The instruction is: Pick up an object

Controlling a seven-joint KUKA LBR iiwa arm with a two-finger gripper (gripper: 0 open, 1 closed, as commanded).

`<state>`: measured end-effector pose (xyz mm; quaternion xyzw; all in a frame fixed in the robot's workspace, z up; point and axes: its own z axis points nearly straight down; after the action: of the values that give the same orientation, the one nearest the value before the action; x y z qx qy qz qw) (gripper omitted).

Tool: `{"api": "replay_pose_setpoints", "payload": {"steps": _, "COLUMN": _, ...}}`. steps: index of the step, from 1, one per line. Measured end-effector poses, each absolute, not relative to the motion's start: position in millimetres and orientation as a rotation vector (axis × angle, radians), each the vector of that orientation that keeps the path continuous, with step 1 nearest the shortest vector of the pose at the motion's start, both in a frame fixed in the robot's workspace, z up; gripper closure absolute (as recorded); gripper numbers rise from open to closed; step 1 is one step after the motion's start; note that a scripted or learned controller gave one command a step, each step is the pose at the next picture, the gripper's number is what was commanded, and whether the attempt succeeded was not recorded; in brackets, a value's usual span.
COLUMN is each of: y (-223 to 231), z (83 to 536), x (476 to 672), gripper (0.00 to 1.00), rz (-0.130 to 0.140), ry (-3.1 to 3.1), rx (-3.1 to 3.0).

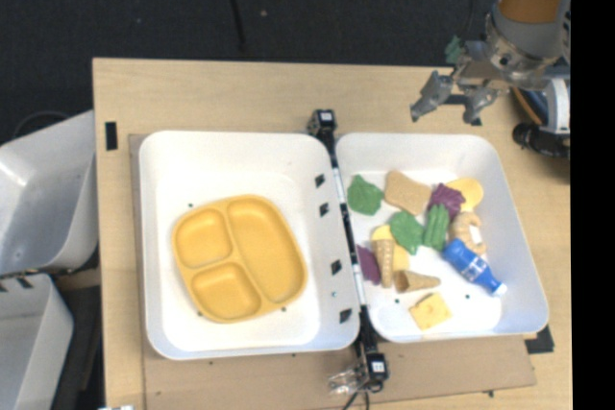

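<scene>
Camera view, near edge first: right bin (509,295) holds the toy food pile: yellow cheese wedge (430,310) nearest, then blue bottle (473,266), ice cream cones (386,261), green leaf pieces (364,195), tan slice (407,191). Left bin (159,235) has a yellow divided plate (237,256). Gripper (454,98) hangs over the bench past the right bin's far rim, fingers spread, nothing between them.

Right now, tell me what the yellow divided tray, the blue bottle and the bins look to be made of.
Yellow divided tray: likely moulded plastic, smooth and slightly glossy, with rounded compartment walls in one even colour.
Blue bottle: probably toy plastic, solid blue with a white cap; too small to be sure.
Left bin and right bin: seemingly white plastic, matte, with soft rounded rims.
</scene>
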<state>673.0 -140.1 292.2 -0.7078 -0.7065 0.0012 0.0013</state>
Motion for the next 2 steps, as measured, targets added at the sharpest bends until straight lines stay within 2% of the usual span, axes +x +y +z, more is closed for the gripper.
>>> {"api": "replay_pose_setpoints", "payload": {"steps": 1, "y": -141, "z": 300, "x": 673.8, "gripper": 1.0, "rz": 0.007, "ry": -2.22, "rx": -2.218}}
{"api": "replay_pose_setpoints", "payload": {"steps": 2, "y": -33, "z": 191, "x": 688.3, "gripper": 1.0, "rz": 0.009, "ry": -2.224, "rx": -2.205}}
